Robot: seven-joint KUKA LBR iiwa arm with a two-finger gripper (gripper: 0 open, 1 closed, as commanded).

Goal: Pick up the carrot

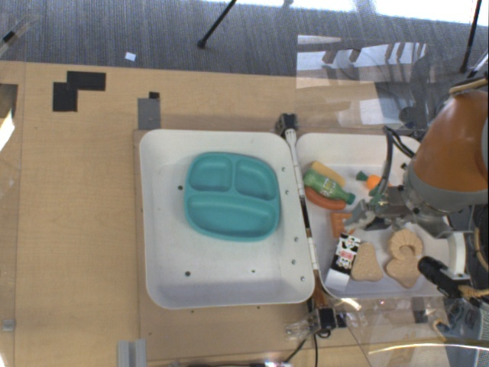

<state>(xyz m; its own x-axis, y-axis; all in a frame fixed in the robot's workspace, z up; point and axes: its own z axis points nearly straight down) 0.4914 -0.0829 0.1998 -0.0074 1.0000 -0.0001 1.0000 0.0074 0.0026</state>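
Right now the gripper (365, 214) hangs low in the right bin (344, 147), its dark fingers spread a little and seemingly straddling a small orange piece, the carrot (338, 222) by my guess, which lies on the bin floor near the divider. Nothing looks lifted, so I would not call it held yet; the arm appears set low precisely to close on it. Close by lie a green bottle (328, 188) across a red-orange sausage-like item (327, 202), a yellow piece (327, 171), a small orange bit (373, 180), a black-and-white carton (347, 254) and three tan bread-like pieces (405, 243). One teal divided plate (231, 196) sits alone in the left bin (160, 281), likely kept as a drop spot
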